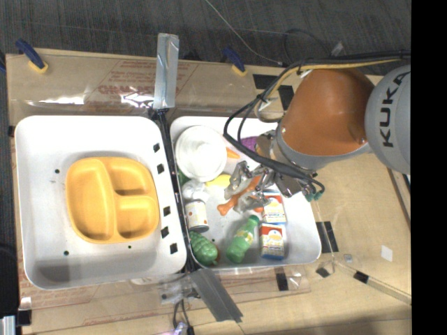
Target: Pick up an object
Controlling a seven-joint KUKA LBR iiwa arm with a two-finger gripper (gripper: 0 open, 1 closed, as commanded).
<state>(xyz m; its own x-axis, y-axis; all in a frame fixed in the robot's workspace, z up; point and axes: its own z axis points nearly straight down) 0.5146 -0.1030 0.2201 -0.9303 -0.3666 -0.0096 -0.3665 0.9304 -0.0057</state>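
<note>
My gripper (246,185) is low inside the right bin (311,239), under the arm's orange band. A thin orange carrot-like piece (232,202) lies right at the gripper's tip and runs up toward it. I cannot make out whether it is gripped. Around it lie a white bowl (201,152), a small brown bottle with a white cap (196,213), a green bottle (243,237), a dark green knobbly object (204,248) and two red-and-white cartons (274,209) (273,241). The arm hides the bin's upper right part.
The left bin (35,152) holds a yellow divided tray (112,197). A yellow item (220,181) and a purple item (250,143) peek out near the bowl. Black cables (241,121) loop over the right bin's top edge. Blue clamps (31,54) hold the bench cover.
</note>
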